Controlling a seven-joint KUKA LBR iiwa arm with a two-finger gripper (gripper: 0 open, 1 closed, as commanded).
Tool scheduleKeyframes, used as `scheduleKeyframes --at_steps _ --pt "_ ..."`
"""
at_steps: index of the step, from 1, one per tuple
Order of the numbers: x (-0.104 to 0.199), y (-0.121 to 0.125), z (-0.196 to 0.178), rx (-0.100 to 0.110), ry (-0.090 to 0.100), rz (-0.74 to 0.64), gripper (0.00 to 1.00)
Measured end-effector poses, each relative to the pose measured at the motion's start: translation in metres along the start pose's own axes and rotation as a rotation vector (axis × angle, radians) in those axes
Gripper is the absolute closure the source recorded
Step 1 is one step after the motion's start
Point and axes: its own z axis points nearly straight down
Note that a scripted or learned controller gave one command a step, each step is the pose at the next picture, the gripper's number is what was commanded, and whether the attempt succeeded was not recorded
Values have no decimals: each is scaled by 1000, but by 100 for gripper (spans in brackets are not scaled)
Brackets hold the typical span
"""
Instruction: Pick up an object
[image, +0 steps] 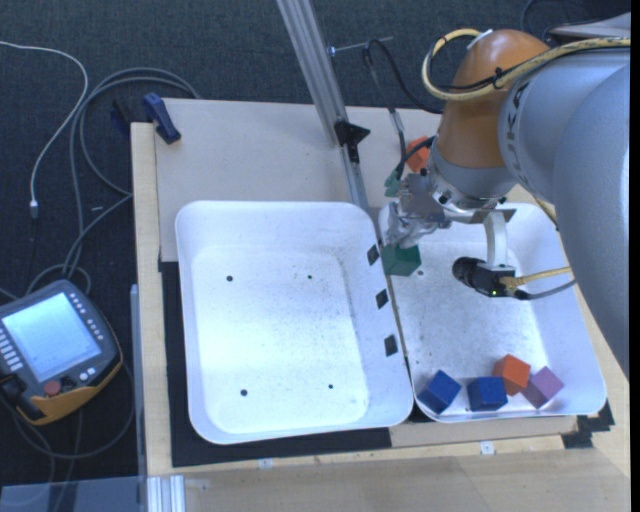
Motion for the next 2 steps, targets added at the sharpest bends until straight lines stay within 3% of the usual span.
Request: scheduleKeyframes --at_steps 1,2 --pt "-3 0 -12 -4 0 4 100" --pt "-82 14 6 13 0 12 100"
